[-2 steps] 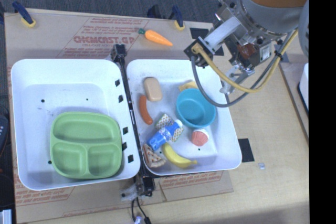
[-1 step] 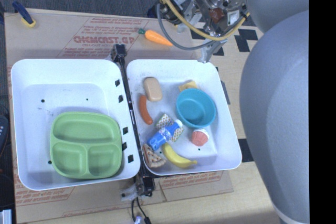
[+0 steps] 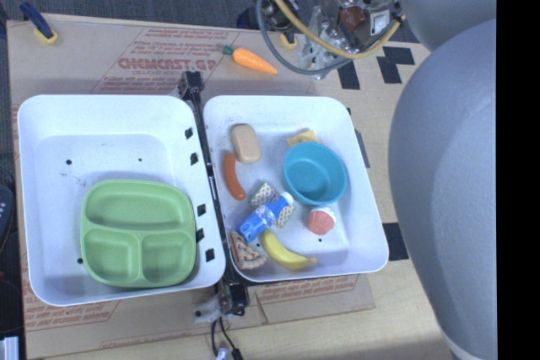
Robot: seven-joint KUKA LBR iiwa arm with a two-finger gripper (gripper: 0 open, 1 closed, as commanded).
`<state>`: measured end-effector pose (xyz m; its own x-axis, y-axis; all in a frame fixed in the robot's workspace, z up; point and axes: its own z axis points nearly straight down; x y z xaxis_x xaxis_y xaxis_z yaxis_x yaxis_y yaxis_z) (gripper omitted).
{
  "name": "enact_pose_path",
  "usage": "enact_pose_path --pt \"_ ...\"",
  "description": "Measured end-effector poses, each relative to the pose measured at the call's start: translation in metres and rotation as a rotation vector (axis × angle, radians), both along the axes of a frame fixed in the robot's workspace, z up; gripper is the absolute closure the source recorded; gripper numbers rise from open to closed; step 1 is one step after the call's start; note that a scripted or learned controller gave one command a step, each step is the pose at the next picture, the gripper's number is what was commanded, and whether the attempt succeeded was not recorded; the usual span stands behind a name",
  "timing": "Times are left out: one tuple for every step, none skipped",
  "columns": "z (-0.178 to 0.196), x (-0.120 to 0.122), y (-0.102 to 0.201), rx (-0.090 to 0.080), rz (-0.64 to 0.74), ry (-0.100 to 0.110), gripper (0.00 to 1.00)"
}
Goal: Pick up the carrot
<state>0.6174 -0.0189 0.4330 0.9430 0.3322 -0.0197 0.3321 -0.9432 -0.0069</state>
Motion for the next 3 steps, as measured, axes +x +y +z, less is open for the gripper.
enact_pose_path --pt "-0.097 -0.029 0.043 0.005 0.169 -0.002 1.0" --pt "-0.182 -0.106 0.091 0.005 0.112 0.003 1.0" --pt "-0.245 -0.143 0.083 -0.001 -0.091 -0.002 1.0"
